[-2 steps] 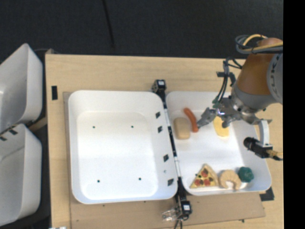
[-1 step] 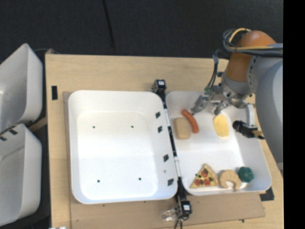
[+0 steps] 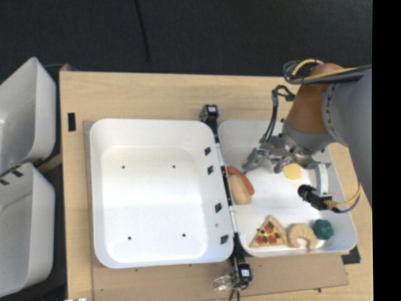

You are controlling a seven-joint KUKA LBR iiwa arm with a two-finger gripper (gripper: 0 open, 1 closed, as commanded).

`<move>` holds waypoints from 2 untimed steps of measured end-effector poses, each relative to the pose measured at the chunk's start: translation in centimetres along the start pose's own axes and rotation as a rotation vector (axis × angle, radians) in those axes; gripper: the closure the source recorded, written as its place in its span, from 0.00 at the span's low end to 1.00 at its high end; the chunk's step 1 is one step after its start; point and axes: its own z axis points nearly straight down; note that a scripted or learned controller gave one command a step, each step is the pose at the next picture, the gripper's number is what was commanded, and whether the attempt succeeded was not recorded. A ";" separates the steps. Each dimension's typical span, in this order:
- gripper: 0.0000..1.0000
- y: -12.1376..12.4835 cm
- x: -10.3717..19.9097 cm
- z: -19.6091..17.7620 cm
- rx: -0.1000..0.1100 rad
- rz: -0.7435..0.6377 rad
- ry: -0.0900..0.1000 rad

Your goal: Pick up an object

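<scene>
Two white bins sit side by side on the tabletop (image 3: 144,96), and you have the arm (image 3: 316,108) reaching down into the right bin (image 3: 241,130) from its far corner. The left bin (image 3: 150,190), the larger-looking of the pair, lies well off to the side of the gripper (image 3: 270,158) across the hinged divider, with nothing in it that you need.

You can see the fingers (image 3: 253,162) as grey prongs splayed apart just above the bin floor, so they read as open, and nothing sits between them. Judge the task as not yet done: no object is lifted, none is gripped, and the whole grasp and lift are left to do.

Your candidates, from big to small: the hot dog (image 3: 239,185) lies just below and slightly toward the divider side of the fingers, near them but apart. The pizza slice (image 3: 268,233) rests well below the fingers against the near wall. Beside it, further from the divider, lies a pale round pastry (image 3: 302,236), and next to that a small dark green piece (image 3: 323,229). A yellow piece (image 3: 292,171) sits close beside the gripper on the arm's side, partly tucked under the wrist hardware, so you cannot tell whether it touches anything.

The hot dog looks the nearest pick, though its rounded shape may roll out of a shallow pinch
</scene>
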 end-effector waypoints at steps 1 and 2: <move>0.00 -4.1 7.1 -15.4 -0.019 -0.009 0.001; 0.00 -8.7 12.6 -9.1 0.003 -0.006 0.001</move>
